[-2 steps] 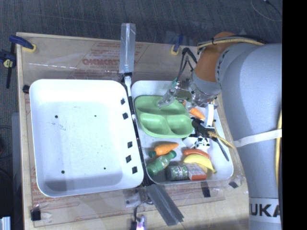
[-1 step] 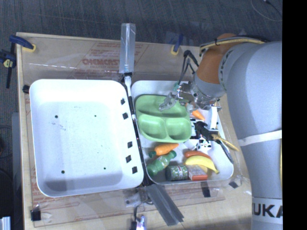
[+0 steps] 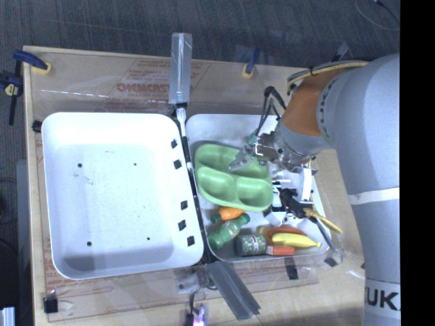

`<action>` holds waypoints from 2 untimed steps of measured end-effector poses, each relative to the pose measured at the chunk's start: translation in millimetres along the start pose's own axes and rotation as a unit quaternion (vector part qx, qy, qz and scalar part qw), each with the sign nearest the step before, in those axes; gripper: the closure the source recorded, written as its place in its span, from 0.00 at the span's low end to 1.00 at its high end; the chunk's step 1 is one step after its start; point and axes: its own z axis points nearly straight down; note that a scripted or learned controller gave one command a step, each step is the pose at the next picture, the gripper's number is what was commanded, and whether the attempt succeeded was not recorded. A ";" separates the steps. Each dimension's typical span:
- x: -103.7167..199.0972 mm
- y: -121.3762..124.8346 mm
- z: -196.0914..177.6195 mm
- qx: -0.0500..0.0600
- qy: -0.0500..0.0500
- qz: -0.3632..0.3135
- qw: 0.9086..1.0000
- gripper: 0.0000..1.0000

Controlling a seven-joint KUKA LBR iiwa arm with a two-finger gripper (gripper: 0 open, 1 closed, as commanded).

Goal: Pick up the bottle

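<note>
Green bottle [image 3: 225,233] lies near-left of the gripper [image 3: 253,149], long axis running left-near to right-far beside the green tray [image 3: 231,182]. Gripper state: can't tell.

Bench [image 3: 102,80] bears 2 white bins [image 3: 109,195].

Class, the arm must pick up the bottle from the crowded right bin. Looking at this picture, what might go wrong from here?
1. The green plastic bottle lies on its side, wedged between the orange carrot-shaped toy and a small labelled jar; the fingers may catch a neighbour instead.
2. The gripper sits over the green two-part tray, well away from the bottle, so it might close on the tray.
3. A round bottle may roll or slip.
</note>
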 end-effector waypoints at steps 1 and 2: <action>-20.0 -0.2 -8.9 -0.002 -0.013 0.008 1.000 1.00; -15.3 9.7 1.1 -0.008 -0.011 0.005 1.000 1.00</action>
